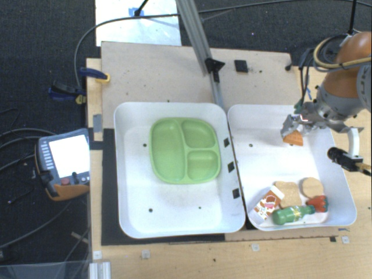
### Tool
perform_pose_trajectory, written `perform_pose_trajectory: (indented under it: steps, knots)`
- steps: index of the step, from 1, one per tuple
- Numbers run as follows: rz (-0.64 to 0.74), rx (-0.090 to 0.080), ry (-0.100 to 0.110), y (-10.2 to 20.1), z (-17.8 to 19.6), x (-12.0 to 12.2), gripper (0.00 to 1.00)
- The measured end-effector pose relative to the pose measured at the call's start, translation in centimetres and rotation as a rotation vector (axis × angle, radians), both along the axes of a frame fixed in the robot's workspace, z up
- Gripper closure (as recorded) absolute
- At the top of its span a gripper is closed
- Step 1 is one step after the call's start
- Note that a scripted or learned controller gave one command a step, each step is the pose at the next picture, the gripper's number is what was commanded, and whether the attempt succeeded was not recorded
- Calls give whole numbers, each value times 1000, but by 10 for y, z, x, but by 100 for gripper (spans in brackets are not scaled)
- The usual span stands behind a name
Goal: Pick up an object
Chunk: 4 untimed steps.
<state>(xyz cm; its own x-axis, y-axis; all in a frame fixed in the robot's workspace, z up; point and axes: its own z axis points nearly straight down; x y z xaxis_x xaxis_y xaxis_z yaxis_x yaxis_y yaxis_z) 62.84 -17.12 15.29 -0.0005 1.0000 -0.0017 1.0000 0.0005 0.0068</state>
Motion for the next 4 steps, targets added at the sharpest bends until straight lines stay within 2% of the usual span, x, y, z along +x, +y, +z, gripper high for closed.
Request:
perform_pose_trajectory:
  steps: [2, 3, 4]
  knots:
    - [6, 0, -3, 13, 122, 0, 100]
    - [6, 1, 2, 14, 139, 1, 100]
    - [10, 3, 3, 68, 133, 15, 100]
